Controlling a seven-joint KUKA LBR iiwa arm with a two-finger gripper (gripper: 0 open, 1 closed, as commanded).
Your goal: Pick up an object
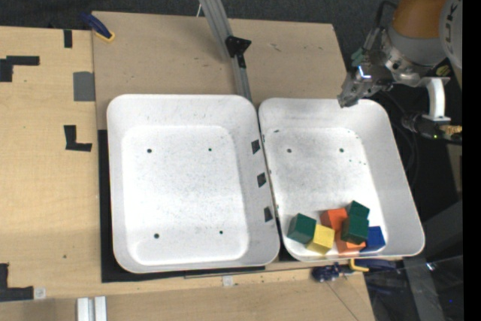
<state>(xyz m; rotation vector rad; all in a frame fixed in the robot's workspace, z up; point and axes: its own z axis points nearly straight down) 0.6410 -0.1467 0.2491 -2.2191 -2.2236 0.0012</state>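
Several small blocks lie bunched in the near corner of the right bin (391, 162): a green block (302, 228), a yellow block (323, 237), an orange block (335, 219), a dark green block (358, 220) and a blue block (373, 237). My gripper (350, 95) hangs above the far right corner of that bin, well away from the blocks. Nothing shows between its fingers. The grey arm with its orange band (421, 11) comes in from the upper right.
The left bin (120, 162) lies beside the right one, with black clips (261, 178) along the shared edge. A slanted metal pole (214, 4) rises behind the bins. Black tape marks (72, 137) sit on the wooden bench at left.
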